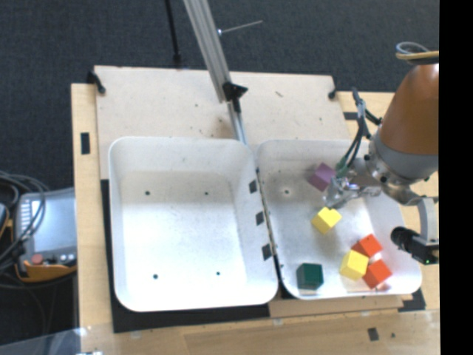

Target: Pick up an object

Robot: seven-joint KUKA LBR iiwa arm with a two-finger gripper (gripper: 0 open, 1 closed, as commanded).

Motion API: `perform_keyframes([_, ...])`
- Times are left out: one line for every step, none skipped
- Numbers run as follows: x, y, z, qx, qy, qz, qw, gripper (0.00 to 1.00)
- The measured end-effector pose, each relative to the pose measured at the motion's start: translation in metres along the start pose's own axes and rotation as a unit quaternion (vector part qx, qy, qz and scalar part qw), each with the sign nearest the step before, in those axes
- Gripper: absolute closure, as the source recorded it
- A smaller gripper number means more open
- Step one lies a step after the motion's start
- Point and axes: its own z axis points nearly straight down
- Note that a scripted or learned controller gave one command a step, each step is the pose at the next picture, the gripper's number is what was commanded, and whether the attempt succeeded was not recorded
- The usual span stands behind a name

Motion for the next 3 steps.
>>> perform_keyframes([0.049, 0.009, 0.016, 0.003, 0.0, 0.001, 1.0, 1.0])
perform_keyframes([0.093, 0.018, 0.024, 0.003, 0.0, 0.001, 1.0, 1.0])
perform_keyframes([0.155, 0.018, 0.029, 0.003, 0.0, 0.0, 1.0, 1.0])
